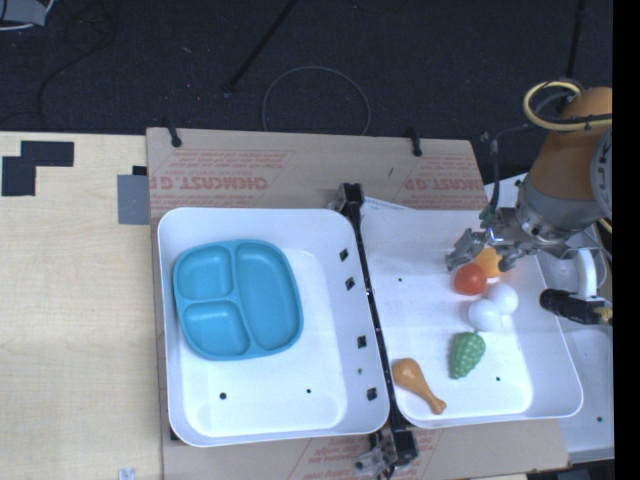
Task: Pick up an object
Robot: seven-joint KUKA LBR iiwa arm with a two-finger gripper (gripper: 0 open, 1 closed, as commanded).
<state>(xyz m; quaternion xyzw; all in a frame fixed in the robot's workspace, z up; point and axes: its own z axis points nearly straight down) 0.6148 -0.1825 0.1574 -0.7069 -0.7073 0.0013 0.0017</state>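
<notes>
Hanging over the far-right part of the right bin point(556, 388), the gripper point(487, 251) sits at the end of the arm point(562, 173), which comes in from the right w/ its orange band showing above the wrist. Grip state: can't tell from this angle.

Objs in right bin, all loose on the white floor:
- small orange piece point(488, 263), directly at the gripper tip and partly hidden by it; whether it's pinched or just lying under, can't tell.
- red ball point(468, 281), round, glossy, tomato-like; touching the orange piece on its lower left, just beside the gripper.
- white lump point(492, 308), two rounded lobes, smooth, low contrast vs. the bin; just below the red ball, approx. touching it.
- green cluster point(465, 354), bumpy, tapering downward, grape-bunch look; just below the white lump, near bin centre.
- drumstick point(418, 383), tan-orange, fat end up-left, thin end pointing down-right; near the front-left corner, apart from the rest.

Left bin point(320, 398): a blue divided plate point(240, 298), three compartments, rounded corners, lying flat in the left half.

Both bins rest side by side on a cardboard sheet point(300, 173) w/ red print, on the pale wood bench point(70, 318).
</notes>
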